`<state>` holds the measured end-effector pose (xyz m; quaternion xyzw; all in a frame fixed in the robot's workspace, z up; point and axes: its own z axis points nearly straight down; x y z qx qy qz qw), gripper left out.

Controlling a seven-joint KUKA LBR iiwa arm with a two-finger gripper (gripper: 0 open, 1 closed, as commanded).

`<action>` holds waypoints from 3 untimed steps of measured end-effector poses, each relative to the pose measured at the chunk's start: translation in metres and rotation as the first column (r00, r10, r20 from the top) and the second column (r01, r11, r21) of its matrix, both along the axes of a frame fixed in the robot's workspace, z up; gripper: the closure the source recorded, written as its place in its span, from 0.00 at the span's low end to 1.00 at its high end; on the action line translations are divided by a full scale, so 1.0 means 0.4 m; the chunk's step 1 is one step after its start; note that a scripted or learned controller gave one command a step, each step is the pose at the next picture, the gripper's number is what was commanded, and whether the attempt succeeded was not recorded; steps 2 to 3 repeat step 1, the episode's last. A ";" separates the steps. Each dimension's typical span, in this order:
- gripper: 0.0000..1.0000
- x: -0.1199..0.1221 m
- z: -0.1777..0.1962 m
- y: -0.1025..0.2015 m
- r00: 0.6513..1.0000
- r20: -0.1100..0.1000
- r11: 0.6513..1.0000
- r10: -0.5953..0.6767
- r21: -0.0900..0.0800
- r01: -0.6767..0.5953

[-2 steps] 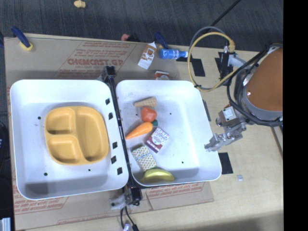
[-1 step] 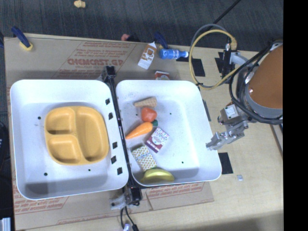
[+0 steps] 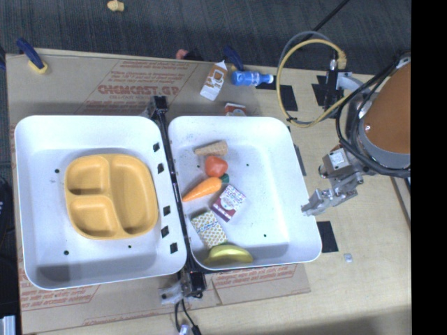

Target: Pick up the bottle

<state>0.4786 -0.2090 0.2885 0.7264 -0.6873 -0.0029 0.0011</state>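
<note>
Two shallow white plastic bins are set side by side on the bench. In the left bin (image 3: 28, 208) a yellow three-compartment plate (image 3: 110, 195) is laid. In the right bin (image 3: 290, 187) a tan wedge (image 3: 211, 148) is placed at the back; a red tomato (image 3: 216, 166), an orange carrot (image 3: 202, 189), a small red carton (image 3: 228, 202), a patterned packet (image 3: 209, 228) and a yellow banana (image 3: 228, 255) are strung forward from it. Behind this bin, on the bench, a blue plastic bottle (image 3: 250, 79) is laid on its side. The metal gripper (image 3: 327, 195) is found just right of the right bin.
</note>
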 end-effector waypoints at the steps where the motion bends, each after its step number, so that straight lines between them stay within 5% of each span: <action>1: 1.00 -0.004 -0.078 0.013 0.975 0.002 0.975 0.224 -0.001 -0.224; 3: 1.00 -0.004 -0.078 0.013 0.975 0.002 0.975 0.224 -0.001 -0.224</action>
